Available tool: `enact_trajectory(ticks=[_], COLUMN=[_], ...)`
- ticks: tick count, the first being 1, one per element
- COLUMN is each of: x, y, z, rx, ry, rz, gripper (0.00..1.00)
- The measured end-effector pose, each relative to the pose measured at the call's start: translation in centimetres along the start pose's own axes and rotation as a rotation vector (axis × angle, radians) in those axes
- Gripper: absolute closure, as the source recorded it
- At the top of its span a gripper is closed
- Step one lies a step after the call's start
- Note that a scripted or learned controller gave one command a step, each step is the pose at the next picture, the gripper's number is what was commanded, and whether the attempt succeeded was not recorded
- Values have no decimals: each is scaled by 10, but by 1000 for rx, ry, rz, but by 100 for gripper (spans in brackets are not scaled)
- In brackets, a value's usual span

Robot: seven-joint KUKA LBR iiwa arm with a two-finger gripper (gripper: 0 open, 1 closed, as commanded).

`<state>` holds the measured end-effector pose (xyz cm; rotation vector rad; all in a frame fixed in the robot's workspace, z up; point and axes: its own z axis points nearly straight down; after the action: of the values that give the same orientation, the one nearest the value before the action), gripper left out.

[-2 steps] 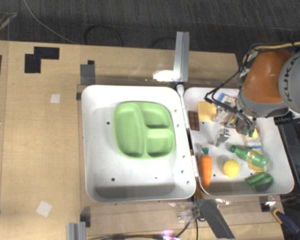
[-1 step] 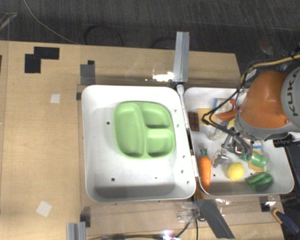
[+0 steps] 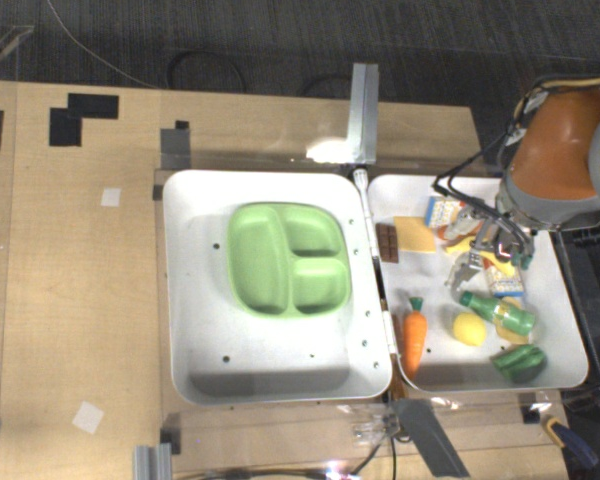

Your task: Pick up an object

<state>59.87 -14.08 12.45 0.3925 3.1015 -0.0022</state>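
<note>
Still at the reaching step, nothing lifted. Jaws [image 3: 472,268] low in the right bin [image 3: 570,353], slightly apart, empty, just above the green bottle [image 3: 500,313] and beside the lemon [image 3: 469,329]. Next: settle over one object, descend, close, lift. Carrot [image 3: 414,338] near the bin's left edge.

Place: robotics lab, test cell.
Evidence: pale wooden desk [image 3: 70,298] on dark grey carpet [image 3: 230,18], two shallow white plastic bins [image 3: 185,268], metal brackets [image 3: 364,113], loose black cables [image 3: 205,66].
</note>
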Motion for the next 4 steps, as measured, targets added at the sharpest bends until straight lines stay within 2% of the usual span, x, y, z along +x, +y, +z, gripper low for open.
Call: enact_trajectory(ticks=[1, 2, 3, 4], x=[51, 78, 72, 42], y=[23, 17, 19, -20], z=[33, 32, 18, -124], rx=[-1, -2, -3, 1], ry=[-1, -5, -22, -1], rz=[25, 44, 35, -350], gripper=[0, 0, 100, 100])
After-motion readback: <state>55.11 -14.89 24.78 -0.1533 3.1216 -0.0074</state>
